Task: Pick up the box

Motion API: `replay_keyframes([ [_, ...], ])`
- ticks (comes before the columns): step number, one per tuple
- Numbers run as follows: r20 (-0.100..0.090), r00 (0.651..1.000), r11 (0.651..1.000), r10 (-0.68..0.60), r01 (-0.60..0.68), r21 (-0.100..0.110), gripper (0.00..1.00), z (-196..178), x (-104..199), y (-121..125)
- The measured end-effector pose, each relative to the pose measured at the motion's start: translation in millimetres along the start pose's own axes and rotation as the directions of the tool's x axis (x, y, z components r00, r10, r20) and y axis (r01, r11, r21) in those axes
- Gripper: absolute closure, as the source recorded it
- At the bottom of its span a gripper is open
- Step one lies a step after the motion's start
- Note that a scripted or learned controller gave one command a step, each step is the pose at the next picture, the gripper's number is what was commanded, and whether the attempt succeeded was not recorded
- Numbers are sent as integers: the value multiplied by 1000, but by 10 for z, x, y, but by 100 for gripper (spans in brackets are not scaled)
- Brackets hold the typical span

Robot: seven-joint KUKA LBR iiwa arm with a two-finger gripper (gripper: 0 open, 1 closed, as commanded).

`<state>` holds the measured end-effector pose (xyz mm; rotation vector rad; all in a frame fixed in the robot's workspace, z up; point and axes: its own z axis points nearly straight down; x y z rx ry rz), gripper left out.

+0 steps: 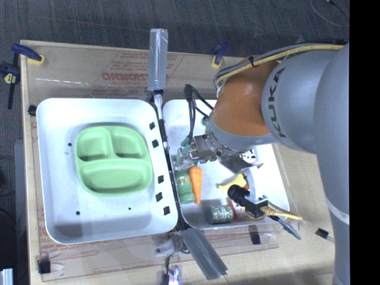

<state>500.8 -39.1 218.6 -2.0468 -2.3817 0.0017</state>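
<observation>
One box (184,189) lies touching the carrot (195,181), just beneath the gripper (191,151) (grip state unreadable).

right bin (176,120): much hidden under arm (300,100) | arm: cut by right edge

Even overhead light, soft shadows, mild blur, slight bin glare.

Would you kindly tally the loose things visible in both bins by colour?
Green: 3, divided plate, block beside the carrot, can
Orange: 1, carrot
Yellow: 1, piece by the wrist
Total: 5
</observation>
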Motion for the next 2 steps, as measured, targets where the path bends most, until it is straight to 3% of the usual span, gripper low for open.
replay_keyframes([
  [1,-1,999,999,38,-38,2,100,-189,323,-198],
  [2,-1,999,999,32,-32,4,100,-285,328,-190],
])
